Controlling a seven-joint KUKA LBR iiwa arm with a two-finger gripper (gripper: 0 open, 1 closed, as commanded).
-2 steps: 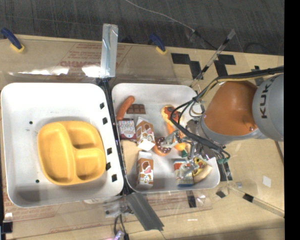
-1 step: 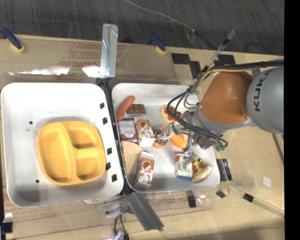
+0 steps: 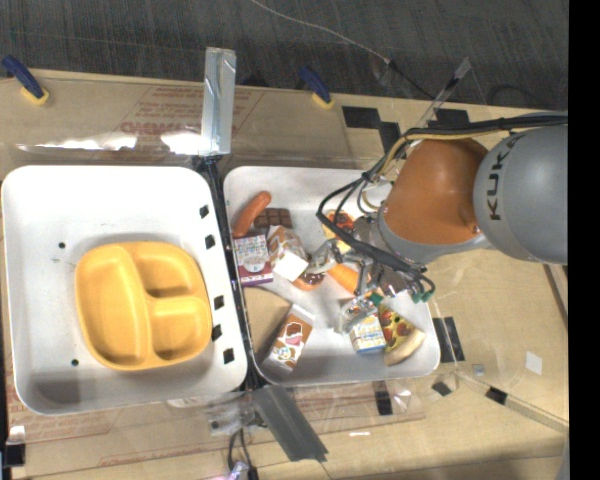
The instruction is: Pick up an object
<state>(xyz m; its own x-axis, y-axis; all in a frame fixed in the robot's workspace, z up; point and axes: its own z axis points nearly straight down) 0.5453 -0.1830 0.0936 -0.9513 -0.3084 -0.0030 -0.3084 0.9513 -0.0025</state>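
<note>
The right bin [image 3: 310, 183] holds several toy food items. A red sausage [image 3: 252, 211] lies at its far left, with a purple-and-white carton [image 3: 252, 257] and a small brown box [image 3: 281, 242] just below it. A tan bread slice [image 3: 264, 318] and a brown carton [image 3: 293, 340] lie near the front wall. A small milk carton [image 3: 365, 334] and a pizza slice [image 3: 401, 334] sit at the front right. My gripper [image 3: 332, 260] reaches down into the middle of this bin, beside an orange piece [image 3: 346, 277]. The wrist and cables hide what lies under it.
The left bin [image 3: 30, 198] holds a yellow divided plate [image 3: 140, 301]. The arm's orange band [image 3: 435, 200] and grey body [image 3: 525, 193] hang over the right bin's right side. A taped divider [image 3: 218, 98] runs between the bins. Blue clamps [image 3: 25, 78] sit on the bench's far edge.
</note>
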